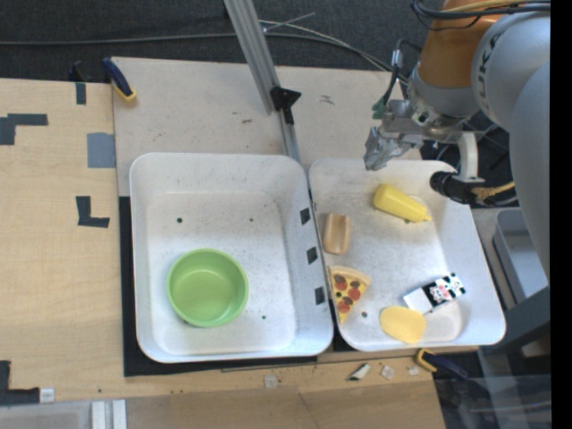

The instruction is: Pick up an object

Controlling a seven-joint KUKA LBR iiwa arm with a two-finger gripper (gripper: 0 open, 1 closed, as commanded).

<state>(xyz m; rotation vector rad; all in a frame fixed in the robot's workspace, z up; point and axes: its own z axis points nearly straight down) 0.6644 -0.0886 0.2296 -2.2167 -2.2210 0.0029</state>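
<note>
The gripper (379,153) is seen above the far edge of the right bin (478,266); whether its claw is wide or narrow cannot be told. Nearest it, a yellow wedge-shaped object (399,203), smooth and tapered, is found lying in that bin's far part.

In the right bin (465,239) you will find five candidate objects. A yellow wedge-shaped piece (400,203) lies on its side near the far edge. A tan bread slice (335,232) rests against the left wall. A pizza slice (347,290) lies flat near the left wall, toward the near edge. A yellow round piece (403,324) and a black-and-white block (440,291) occupy the near right corner, just beside each other. A green bowl (207,286) stands upright in the left bin (152,186), near-left area.
</note>
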